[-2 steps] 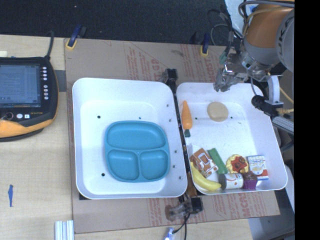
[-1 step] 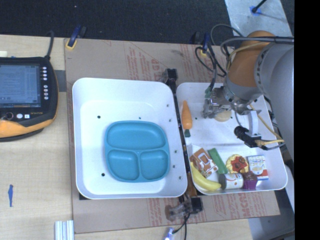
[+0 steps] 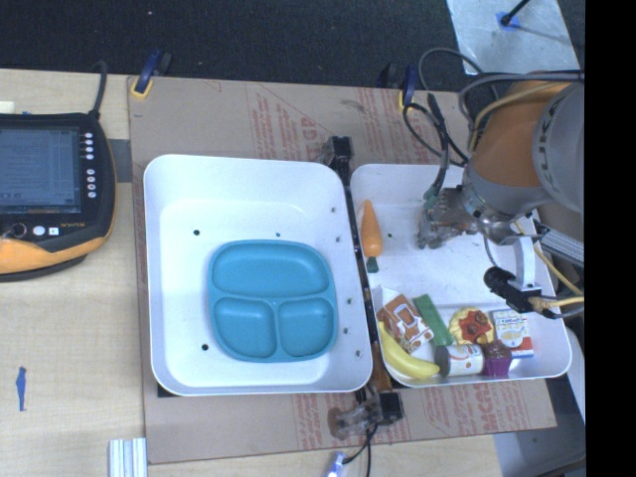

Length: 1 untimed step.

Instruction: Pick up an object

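In the right bin an orange carrot lies against the left wall. A yellow banana, a brown snack packet, a green bar, a red and yellow pack and a white carton crowd the bin's near end. My gripper hangs over the bin's far middle, right of the carrot and apart from it. Nothing shows in its grasp. The grey arm with its orange band covers the bin's far right corner.
The left bin holds a blue divided plate. A teach pendant with a screen lies on the bench at the far left. Black cables loop behind the right bin.
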Motion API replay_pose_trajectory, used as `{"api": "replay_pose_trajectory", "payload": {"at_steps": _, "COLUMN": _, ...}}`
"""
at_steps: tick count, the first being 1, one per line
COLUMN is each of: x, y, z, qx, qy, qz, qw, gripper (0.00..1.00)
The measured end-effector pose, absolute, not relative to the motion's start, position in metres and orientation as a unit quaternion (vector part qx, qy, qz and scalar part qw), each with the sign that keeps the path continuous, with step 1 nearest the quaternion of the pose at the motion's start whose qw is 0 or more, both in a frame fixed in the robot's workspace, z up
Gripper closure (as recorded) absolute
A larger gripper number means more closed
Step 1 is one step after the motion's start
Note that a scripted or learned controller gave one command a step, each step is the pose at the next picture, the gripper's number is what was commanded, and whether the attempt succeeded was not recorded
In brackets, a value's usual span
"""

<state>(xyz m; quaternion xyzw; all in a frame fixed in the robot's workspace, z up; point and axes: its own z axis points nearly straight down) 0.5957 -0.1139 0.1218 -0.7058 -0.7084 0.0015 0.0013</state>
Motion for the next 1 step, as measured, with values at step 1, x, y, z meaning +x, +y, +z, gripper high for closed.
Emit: {"api": "replay_pose_trajectory", "payload": {"at_steps": 1, "x": 0.6236, "y": -0.1193, "z": 0.2396, "qx": -0.706, "qy": -0.708, "qz": 0.0002, "qw": 0.000, "gripper": 1.00}}
